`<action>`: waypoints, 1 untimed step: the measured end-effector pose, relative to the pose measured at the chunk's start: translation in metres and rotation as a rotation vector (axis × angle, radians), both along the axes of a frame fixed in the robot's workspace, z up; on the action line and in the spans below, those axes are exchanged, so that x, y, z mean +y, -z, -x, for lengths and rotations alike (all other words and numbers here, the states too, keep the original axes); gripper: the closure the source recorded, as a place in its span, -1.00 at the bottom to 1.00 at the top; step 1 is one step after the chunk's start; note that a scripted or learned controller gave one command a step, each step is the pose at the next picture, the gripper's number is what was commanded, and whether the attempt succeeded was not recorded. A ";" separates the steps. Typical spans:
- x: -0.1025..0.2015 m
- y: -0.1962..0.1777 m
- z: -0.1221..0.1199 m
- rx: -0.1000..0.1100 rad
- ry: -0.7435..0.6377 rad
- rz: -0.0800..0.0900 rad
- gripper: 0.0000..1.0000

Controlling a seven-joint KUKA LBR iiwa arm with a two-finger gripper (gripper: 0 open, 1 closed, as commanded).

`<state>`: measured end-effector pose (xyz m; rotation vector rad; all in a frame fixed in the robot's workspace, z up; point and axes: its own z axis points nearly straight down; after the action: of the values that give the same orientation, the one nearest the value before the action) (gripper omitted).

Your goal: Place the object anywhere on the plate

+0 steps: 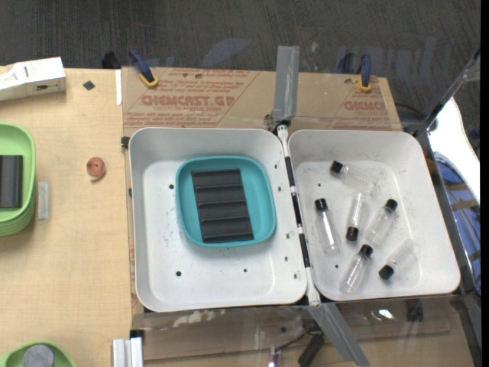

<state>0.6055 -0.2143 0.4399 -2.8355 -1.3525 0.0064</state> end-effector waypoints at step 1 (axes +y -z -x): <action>-0.002 0.000 -0.031 0.000 0.110 0.000 -1.00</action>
<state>0.6364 -0.2158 0.4396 -2.9052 -1.1943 0.0065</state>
